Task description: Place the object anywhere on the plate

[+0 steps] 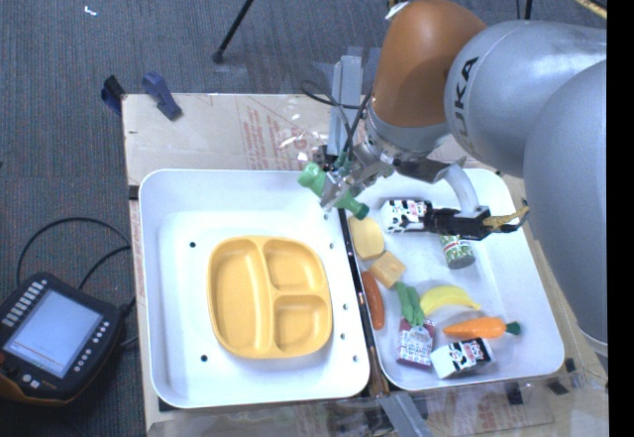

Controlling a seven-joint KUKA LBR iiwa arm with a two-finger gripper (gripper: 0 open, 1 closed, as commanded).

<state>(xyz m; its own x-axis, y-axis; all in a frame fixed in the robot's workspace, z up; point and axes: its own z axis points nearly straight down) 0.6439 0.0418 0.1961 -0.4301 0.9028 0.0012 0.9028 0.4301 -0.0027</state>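
A yellow three-compartment plate lies in the middle of the left bin with nothing on it. My gripper, with green fingertips, hangs over the divide between the two bins near their far edge, beyond the plate's far right corner. Its fingers stand apart and I see nothing between them. Just below it in the right bin lie a pale yellow round food piece and a tan block.
The right bin also holds a cow-print carton, a small can, a sausage, a banana, a carrot, a red packet and a second carton. A teach pendant lies on the floor at left.
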